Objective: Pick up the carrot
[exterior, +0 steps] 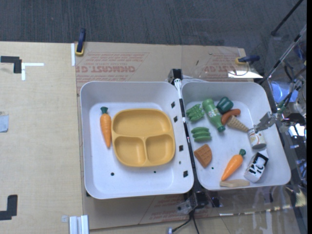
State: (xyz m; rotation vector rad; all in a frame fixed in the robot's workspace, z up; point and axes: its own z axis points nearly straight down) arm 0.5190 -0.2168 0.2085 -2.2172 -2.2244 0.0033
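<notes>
Two orange carrots with green tops are in view. One carrot (105,126) lies lengthwise in the left bin (92,179), between the bin's left wall and a yellow divided plate (143,136). The other carrot (233,165) lies at a slant in the front of the right bin (265,97). My gripper (263,124) reaches in over the right bin's right side, just above a small can (257,139) and up and to the right of that second carrot. It is thin, metallic and partly lost in the clutter.
The right bin also holds a green bottle (213,113), a green pepper (224,104), pea pods (195,112), a sausage (230,115), a cone (238,125), a brown wedge (204,155), a black-and-white carton (256,165) and a beige piece (234,183).
</notes>
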